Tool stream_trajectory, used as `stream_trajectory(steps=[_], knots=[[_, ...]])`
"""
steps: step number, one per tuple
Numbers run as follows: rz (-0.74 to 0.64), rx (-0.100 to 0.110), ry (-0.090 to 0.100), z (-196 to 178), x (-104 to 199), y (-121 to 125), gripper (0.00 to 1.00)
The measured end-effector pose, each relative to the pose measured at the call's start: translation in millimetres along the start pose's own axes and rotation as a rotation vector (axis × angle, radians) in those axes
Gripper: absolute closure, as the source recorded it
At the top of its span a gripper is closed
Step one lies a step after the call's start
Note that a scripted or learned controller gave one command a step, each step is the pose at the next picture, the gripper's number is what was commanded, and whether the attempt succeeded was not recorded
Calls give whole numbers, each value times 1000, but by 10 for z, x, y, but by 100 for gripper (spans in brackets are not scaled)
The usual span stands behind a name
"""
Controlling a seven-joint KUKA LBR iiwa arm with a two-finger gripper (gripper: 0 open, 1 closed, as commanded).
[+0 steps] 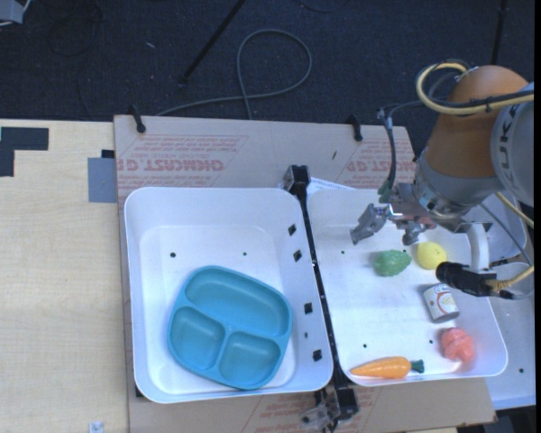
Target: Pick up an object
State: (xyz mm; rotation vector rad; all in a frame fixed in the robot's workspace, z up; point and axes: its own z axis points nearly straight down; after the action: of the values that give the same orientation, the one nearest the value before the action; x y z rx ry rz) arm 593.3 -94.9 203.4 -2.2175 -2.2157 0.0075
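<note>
Gripper [389, 224] seen right of centre over the right bin [343, 332], fingers spread apart and clamped on nothing, green toy [391, 262] lying just below it, lemon [430, 254] to its lower right, carrot [384, 367] near the bottom rim

Arm in from right, gripper [389, 226] low, fingers spread, nothing between.

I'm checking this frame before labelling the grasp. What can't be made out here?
- Gripper in the camera view: too small and blurred to judge its state.
- Small can: label too small to read.
- Right bin: far right corner hidden behind the arm.
</note>
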Motion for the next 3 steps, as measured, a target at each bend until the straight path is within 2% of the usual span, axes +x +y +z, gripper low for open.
stream_trajectory(steps=[2,3], knots=[[-1,0,0,1156,-46,3,0],[5,-2,0,1027,-62,6,100]])
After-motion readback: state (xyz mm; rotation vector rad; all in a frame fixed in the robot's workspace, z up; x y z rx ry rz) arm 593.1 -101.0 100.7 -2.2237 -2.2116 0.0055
